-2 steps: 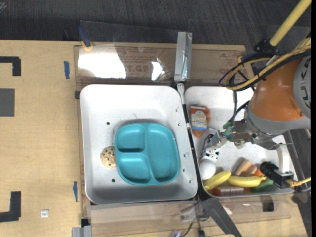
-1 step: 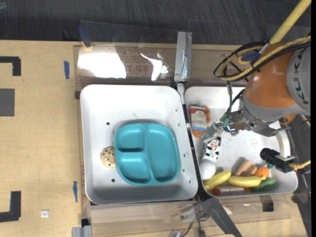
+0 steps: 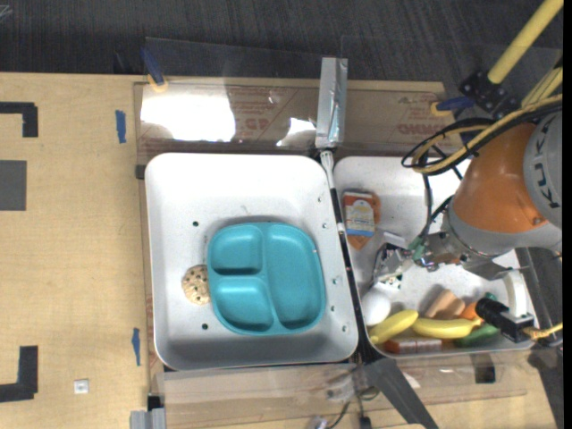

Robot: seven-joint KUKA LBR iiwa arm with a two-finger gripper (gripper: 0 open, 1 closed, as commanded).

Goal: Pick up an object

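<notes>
Far to the gripper's left, a cookie (image 3: 196, 284) touches the teal divided plate (image 3: 265, 275) in the left bin (image 3: 170, 186). Just above-left of the gripper lies an orange packet (image 3: 359, 217). The gripper (image 3: 393, 262) hangs low in the right bin (image 3: 393, 179); how its jaws stand cannot be told. Below it sit a white egg (image 3: 376, 309) and a banana (image 3: 420, 325).

A robotics laboratory test cell. A flat light-brown fibreboard bench (image 3: 71, 266) marked with black tape corner brackets (image 3: 22, 119) and blue tape tabs (image 3: 120, 125) carries two shallow white plastic bins (image 3: 170, 186), fenced by clear acrylic panels (image 3: 250, 105). A grey industrial arm with an orange band (image 3: 500, 186), trailing black and yellow cables (image 3: 447, 146), stands over dark grey carpet (image 3: 268, 7).
</notes>
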